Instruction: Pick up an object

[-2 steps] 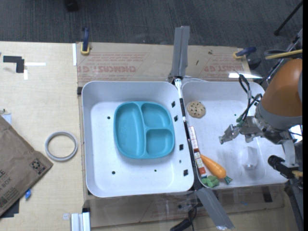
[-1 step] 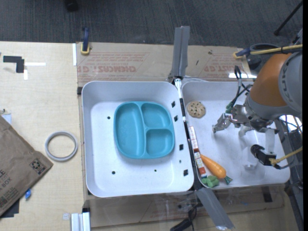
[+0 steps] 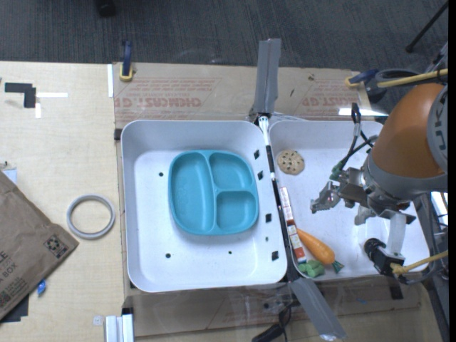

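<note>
I hold the gripper (image 3: 322, 202) low over the right bin (image 3: 320, 130), fingers apart and empty (cookie (image 3: 290, 162) and carrot (image 3: 315, 247) both within reach).

We see the arm (image 3: 417, 137) cut off by the right edge, hiding the right bin's (image 3: 313, 130) far side. The gripper (image 3: 322, 199) beneath it is too small to judge. Left of that bin, a cardboard box (image 3: 25, 241) runs off-frame.

The plate (image 3: 214, 192) is light blue, the carrot (image 3: 317, 248) orange with green leaves, and the cookie (image 3: 290, 162) brown with dark spots.
</note>
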You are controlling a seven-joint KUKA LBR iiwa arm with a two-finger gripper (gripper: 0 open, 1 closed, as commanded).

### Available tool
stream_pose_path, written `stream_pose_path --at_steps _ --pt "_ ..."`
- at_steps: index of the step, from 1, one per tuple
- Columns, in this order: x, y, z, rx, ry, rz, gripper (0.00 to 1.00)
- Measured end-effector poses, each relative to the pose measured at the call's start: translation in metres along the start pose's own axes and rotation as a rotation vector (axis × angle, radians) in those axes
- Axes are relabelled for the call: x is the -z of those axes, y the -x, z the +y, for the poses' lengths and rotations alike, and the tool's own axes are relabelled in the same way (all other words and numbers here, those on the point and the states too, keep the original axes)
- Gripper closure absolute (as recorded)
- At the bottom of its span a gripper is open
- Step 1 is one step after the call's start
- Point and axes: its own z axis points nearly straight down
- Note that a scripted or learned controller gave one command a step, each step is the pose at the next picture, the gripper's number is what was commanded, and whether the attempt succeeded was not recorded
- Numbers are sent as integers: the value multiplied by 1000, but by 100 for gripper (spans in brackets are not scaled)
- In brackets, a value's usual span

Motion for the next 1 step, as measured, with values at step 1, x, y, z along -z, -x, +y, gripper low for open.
stream_pose_path --at_steps 1 --pt "0 0 0 0 0 0 0"
